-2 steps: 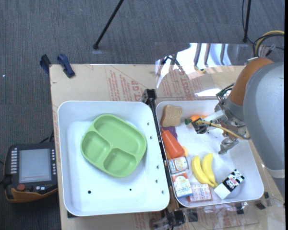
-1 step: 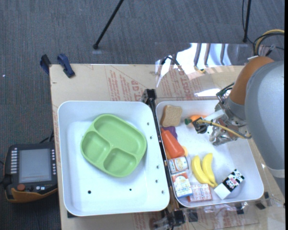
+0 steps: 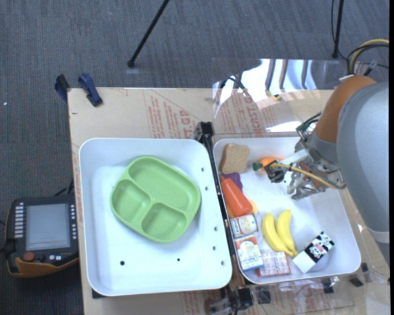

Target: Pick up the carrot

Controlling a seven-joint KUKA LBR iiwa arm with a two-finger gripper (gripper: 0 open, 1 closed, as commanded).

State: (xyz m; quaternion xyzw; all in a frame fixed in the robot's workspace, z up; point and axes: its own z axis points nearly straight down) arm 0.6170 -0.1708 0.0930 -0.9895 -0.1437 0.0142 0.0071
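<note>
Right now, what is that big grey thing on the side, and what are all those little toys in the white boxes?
The big grey thing is a robot arm with an orange band. It reaches in from the right, and a camera above the bench looks down on it. At its tip is a gripper, its grabbing part, hanging over the right bin.

That bin holds toy food: a slice of bread, a small orange carrot with a green end, bananas, an orange bottle and little cartons. The left bin holds a green plate with three sections.

The carrot lies in the bin beside the gripper. I can't tell that anything is held.
</note>
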